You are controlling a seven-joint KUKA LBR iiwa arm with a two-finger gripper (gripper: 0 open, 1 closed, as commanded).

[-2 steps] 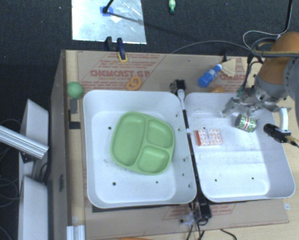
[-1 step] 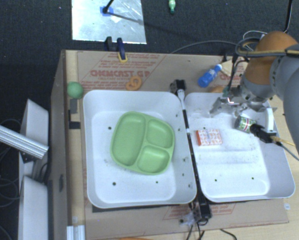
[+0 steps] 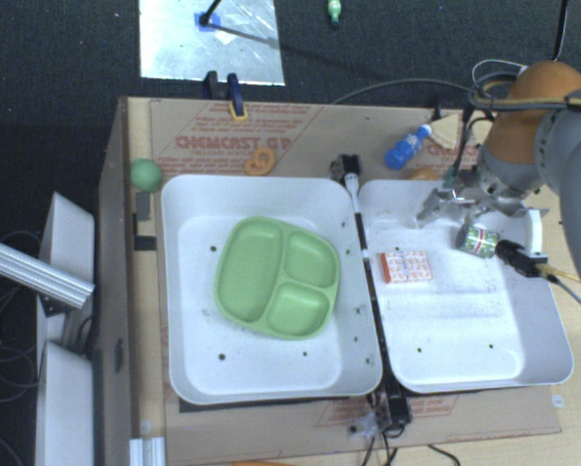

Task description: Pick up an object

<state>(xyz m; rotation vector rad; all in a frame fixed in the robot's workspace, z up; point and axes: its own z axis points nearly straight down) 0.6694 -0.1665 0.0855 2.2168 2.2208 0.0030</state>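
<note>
pincer [image 3: 454,202] hovers, open/closed: can't tell | small can [image 3: 481,242] lying just below-right, likely target | patterned card [image 3: 407,266] further below-left, free

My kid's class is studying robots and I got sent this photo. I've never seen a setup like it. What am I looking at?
It is one photo, from a camera fixed above a bench and looking down at a slant. The grey and orange shape on the right is a robot arm; its gripper hangs over the right bin. In that bin lie a small green-labelled can and a small red-and-white patterned card. The can lies just beside the gripper. The left bin holds a green divided plate. Outside the bins sit a green ball and a blue bottle.
</note>
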